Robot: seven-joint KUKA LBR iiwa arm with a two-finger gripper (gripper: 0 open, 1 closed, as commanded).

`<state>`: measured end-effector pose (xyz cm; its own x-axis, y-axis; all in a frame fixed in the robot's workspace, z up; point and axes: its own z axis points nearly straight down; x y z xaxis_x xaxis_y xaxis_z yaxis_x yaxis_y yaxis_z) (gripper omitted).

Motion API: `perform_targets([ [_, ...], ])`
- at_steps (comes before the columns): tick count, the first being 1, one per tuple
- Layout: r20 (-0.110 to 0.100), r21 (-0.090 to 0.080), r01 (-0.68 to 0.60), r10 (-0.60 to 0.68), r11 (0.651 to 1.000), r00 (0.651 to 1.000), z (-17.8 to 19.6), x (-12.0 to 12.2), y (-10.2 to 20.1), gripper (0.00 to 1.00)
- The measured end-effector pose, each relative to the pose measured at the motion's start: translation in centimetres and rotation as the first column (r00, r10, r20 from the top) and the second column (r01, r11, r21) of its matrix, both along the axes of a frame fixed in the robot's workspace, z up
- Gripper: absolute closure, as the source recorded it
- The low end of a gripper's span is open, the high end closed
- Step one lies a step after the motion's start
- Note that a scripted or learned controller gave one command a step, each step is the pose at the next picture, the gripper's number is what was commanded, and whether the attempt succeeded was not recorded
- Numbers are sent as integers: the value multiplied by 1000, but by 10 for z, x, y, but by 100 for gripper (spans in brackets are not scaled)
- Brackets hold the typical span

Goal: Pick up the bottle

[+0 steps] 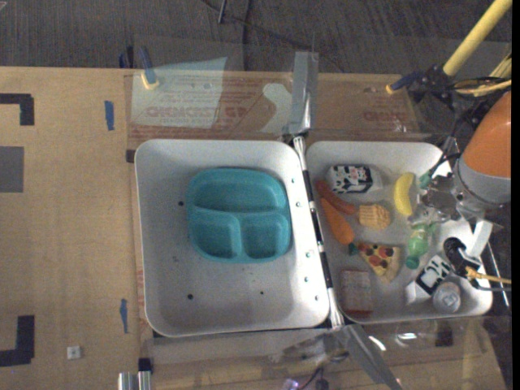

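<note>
The bottle (pixel 417 245) is small and green and lies in the right bin (pixel 382 154), near its right side, between a pizza slice (pixel 380 257) and a black-and-white carton (pixel 437 272). My gripper (pixel 426 214) hangs low over the right bin, directly above the bottle's upper end and just right of a yellow banana (pixel 404 193). The grey wrist and its orange band (pixel 492 149) rise to the right. The gripper's body hides the bottle's top.
The right bin also holds a cow-patterned carton (pixel 351 179), a carrot (pixel 337 219), a waffle piece (pixel 374 215), a brown block (pixel 356 288) and a metal can (pixel 447 299). A teal divided plate (pixel 239 214) lies in the left bin (pixel 162 299).
</note>
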<state>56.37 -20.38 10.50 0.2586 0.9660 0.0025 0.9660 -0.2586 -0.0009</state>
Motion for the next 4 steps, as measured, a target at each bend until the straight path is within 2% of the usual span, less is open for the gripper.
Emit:
perform_targets([
  [1, -2, -3, 214, -214, 977, 977, 140, -10, 42, 100],
  [2, -1, -4, 159, -159, 987, 987, 151, 11, 98, 100],
  [4, -7, -2, 280, -280, 960, 960, 56, -20, 15, 100],
])
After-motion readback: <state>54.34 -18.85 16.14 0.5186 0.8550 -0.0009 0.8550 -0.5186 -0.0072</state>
